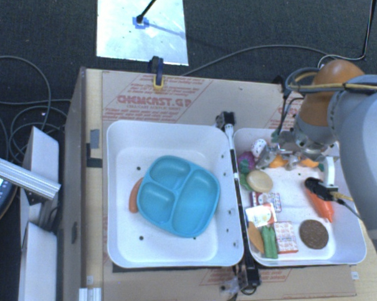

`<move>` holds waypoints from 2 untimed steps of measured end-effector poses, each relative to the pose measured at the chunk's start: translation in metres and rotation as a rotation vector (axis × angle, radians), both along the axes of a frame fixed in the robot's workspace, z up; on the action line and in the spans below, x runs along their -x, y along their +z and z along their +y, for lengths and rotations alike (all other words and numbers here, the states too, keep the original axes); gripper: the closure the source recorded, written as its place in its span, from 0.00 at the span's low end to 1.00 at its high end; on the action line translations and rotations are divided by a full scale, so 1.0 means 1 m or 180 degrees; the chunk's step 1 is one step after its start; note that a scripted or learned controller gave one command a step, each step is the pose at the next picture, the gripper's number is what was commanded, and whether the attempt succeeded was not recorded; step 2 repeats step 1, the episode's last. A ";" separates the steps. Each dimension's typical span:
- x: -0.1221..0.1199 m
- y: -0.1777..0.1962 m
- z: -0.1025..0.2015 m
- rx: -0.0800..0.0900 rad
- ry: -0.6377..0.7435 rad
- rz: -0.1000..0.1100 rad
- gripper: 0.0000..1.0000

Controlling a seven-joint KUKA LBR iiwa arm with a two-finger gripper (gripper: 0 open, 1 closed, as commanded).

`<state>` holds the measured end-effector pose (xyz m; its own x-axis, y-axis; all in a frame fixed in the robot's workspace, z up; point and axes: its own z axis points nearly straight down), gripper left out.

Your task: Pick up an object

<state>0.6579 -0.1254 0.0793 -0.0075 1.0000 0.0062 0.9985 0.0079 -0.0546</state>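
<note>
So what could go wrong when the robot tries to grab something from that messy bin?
The gripper sits low over the far end of the right bin, where small toys crowd together, so it might pinch two at once or knock one aside. The white die and the purple piece lie close to the bin's wall, which could block a finger. Flat things like the brown cookie may slip away.

Toy foods [280, 200] crowd rt bin.

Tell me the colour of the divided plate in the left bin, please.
The divided plate is light blue, seen clearly in the camera view from above.
</note>
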 end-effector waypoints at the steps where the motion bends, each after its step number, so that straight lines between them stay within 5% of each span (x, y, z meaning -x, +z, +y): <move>1: 0.002 0.009 0.000 -0.0007 0.0007 0.0031 1.00; 2: 0.002 0.009 0.000 -0.0007 0.0007 0.0031 1.00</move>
